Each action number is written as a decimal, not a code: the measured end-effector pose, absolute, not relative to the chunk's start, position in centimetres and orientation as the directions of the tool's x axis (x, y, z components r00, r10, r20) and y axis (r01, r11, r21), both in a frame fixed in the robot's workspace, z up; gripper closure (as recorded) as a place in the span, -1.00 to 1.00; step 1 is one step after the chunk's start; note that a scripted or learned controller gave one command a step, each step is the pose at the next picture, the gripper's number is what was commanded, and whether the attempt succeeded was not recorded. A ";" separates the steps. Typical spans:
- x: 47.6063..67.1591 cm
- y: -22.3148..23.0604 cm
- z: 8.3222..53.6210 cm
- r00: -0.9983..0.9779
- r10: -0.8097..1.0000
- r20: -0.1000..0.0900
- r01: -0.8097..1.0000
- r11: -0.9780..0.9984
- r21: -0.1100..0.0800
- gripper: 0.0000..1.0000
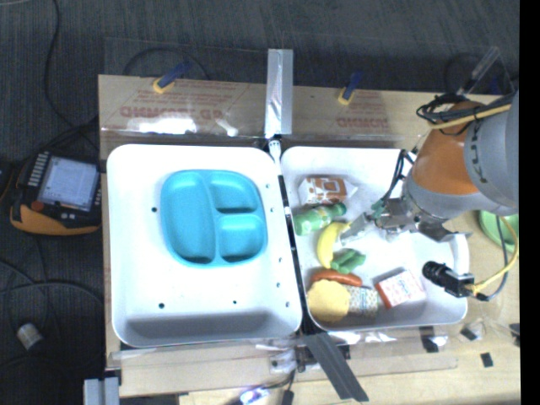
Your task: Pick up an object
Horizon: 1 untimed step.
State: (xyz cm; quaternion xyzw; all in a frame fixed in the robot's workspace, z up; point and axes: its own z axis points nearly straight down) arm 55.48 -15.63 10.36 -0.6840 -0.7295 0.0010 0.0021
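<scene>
Left bin (126,251): blue divided plate (214,215). Right bin (371,160): snack packet (325,190), green bottle (312,220), banana (329,241), carrot (336,278), bun (329,300), small red box (400,288). Gripper (361,224) just right of banana, fingers slightly parted, nothing between them.

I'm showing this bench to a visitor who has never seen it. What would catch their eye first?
Probably the bright blue divided tray, alone in the left bin. Next, the right bin with its huddle of small colourful items: a yellow banana, a green piece and a red-and-white box. Over that bin's right side hangs the grey arm with its orange band, its gripper pointing toward the banana.
</scene>
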 end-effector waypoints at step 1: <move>57.5 -10.4 9.0 -0.038 0.999 -0.006 0.999 0.038 0.010 -1.00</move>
